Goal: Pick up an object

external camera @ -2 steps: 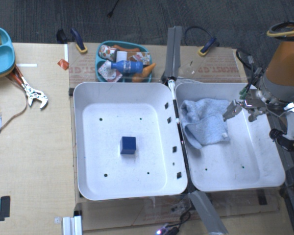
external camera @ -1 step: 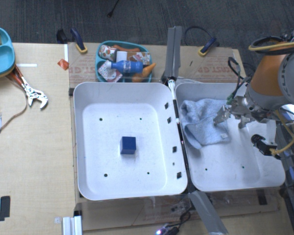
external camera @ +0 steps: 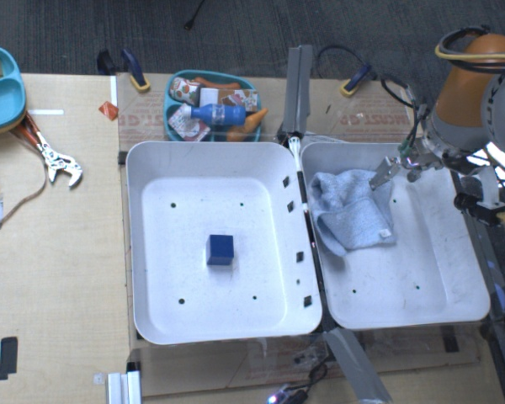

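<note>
A small blue cube (external camera: 220, 249) rests near the middle of the left bin (external camera: 151, 183). A crumpled grey-blue cloth (external camera: 351, 209) lies in the upper left part of the right bin (external camera: 454, 251). My gripper (external camera: 385, 175) hangs at the far rim of the right bin, just right of the cloth's upper edge. Its fingers point toward the cloth, and I see nothing between them. The arm with its orange band (external camera: 474, 66) comes in from the upper right.
A teal bowl (external camera: 212, 108) filled with small packets and a blue bottle stands behind the left bin. A wrench (external camera: 57, 165) and a blue tray (external camera: 0, 91) lie on the bench at the far left. A metal divider (external camera: 298, 82) rises between the bins.
</note>
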Robot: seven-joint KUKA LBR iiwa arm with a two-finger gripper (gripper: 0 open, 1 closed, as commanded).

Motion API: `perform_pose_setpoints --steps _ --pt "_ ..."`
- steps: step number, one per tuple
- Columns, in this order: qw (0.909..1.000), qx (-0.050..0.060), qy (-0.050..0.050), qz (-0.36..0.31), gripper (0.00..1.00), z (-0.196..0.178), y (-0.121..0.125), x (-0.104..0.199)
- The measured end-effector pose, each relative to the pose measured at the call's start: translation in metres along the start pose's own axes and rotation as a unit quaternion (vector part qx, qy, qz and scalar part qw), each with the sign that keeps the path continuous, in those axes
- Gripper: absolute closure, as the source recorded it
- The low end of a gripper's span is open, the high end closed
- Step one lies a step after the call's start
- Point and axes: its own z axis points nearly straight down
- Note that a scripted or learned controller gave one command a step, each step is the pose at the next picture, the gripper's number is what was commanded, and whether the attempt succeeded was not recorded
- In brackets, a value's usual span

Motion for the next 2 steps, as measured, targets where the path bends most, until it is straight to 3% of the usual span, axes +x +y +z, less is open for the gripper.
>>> perform_pose_setpoints --steps 1,2 --pt "0.9994 0.0 0.0 0.033 0.0 -0.071 0.002 -0.002" --pt "1.0 0.002 0.001 -0.009 0.0 -0.083 -0.056 0.022"
